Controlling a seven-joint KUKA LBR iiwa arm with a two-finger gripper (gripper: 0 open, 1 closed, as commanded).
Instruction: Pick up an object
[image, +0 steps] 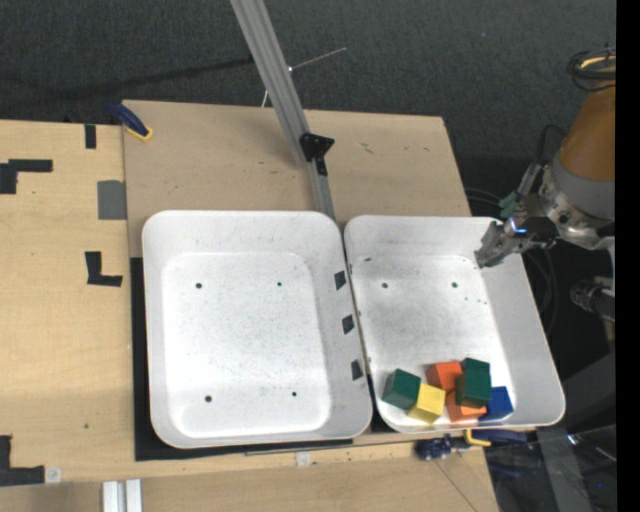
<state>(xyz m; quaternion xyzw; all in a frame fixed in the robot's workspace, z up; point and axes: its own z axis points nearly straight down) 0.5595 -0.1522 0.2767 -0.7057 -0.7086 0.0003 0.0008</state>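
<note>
Wood bench (250, 140) w/ two white bins (160, 300) (floor probably dark).

Wood bench (250, 150), dark floor (120, 50), metal pole (275, 70)

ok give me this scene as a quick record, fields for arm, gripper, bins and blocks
arm: reaches in from the right, over the right bin's far right edge
gripper: above the right bin's far right corner, nothing seen between its fingers
left bin: white, shallow
blocks: green, yellow, orange, blue, clustered in the right bin's near corner
gripper to blocks: apart
</note>
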